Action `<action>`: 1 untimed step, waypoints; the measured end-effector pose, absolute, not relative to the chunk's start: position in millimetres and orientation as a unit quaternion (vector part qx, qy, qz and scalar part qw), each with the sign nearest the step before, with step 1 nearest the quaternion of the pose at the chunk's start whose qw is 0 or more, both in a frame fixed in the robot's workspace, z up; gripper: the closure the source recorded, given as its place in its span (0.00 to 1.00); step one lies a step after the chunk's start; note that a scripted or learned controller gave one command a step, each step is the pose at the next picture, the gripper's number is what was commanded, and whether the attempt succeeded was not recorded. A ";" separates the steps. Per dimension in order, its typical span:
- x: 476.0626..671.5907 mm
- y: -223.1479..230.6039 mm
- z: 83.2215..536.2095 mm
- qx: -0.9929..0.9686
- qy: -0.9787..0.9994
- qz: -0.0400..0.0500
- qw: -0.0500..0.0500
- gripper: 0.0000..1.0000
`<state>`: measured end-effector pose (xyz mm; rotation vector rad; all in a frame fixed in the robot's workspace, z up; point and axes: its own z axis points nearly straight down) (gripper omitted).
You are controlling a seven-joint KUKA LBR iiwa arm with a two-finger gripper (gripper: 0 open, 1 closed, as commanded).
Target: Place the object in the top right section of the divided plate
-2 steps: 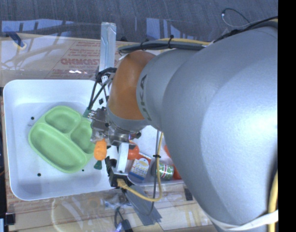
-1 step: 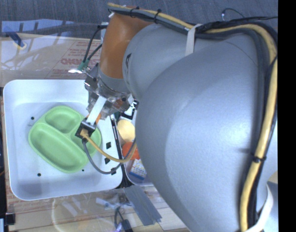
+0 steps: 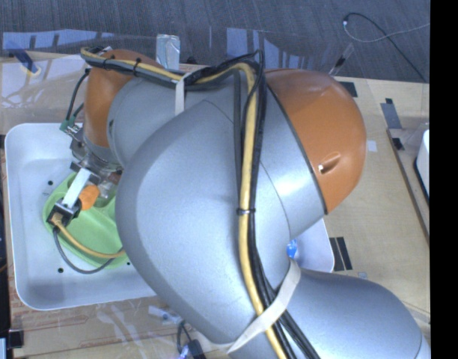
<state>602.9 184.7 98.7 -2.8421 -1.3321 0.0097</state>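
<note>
White bin (image 3: 23,200), wooden bench (image 3: 386,163) (grey carpet (image 3: 214,6))

The arm (image 3: 214,200) has a smooth, satin grey shell, the bin (image 3: 27,223) at nine o'clock looks glossy white plastic, and the tabletop (image 3: 379,178) pale matt wood.

A white bin (image 3: 23,200) is seen on the wooden bench (image 3: 394,170); a cable (image 3: 379,28) is laid on the grey carpet (image 3: 214,6).

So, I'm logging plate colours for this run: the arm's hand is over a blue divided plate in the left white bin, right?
Not quite: the camera view shows the plate is green, not blue. The hand is over it in the left white bin.
</note>
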 end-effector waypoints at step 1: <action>580.3 68.2 395.8 -0.938 -0.348 0.001 0.000 1.00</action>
